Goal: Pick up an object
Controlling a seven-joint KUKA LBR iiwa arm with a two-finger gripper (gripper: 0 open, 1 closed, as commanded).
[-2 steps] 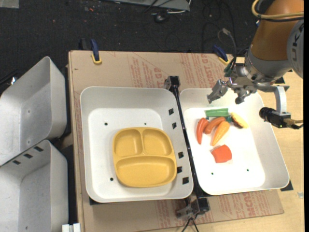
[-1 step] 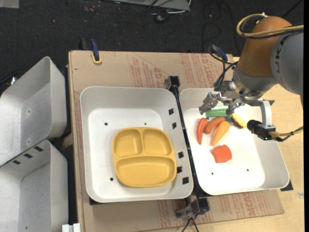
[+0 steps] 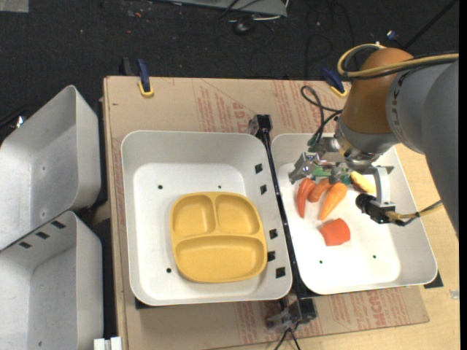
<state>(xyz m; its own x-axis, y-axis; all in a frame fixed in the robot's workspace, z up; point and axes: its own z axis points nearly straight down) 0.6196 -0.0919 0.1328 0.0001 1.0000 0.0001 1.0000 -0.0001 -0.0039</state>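
hand hovering over carrots in the right bin

the carrots (image 3: 321, 194) are lying bunched at the back of the right bin (image 3: 408, 272), a red piece (image 3: 336, 232) just in front and a yellow piece (image 3: 363, 181) beside. the hand (image 3: 332, 168) is hanging right over them, probably lining up a grab; i cannot tell how it is set. a yellow tray (image 3: 217, 236) is sitting in the left bin (image 3: 146, 195), on a brown counter (image 3: 197, 104) over dark floor.

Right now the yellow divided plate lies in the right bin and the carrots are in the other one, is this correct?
Not quite. The camera view shows the yellow divided plate in the left bin; the carrots lie in the right bin, under the end effector.
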